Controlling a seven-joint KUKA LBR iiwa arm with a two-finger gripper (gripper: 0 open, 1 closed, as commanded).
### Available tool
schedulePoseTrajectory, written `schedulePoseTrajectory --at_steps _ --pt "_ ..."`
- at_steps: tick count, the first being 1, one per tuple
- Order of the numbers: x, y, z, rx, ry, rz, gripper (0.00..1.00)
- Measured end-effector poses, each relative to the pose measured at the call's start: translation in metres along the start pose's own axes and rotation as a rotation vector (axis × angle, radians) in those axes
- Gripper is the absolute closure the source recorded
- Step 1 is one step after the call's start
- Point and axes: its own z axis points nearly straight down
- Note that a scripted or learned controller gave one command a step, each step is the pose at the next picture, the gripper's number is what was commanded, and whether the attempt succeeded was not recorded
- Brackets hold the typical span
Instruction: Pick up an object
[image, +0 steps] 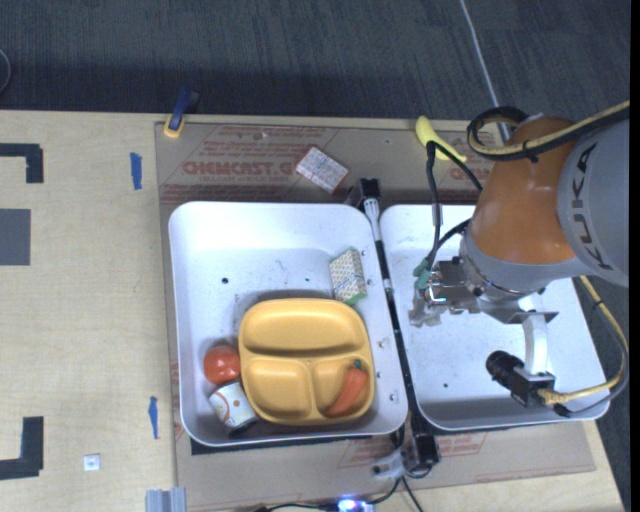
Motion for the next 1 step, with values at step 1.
schedulePoseTrajectory --at_steps 1 --pt "-0.0001 0.0 0.0 0.0 0.0 0.0 0.0"
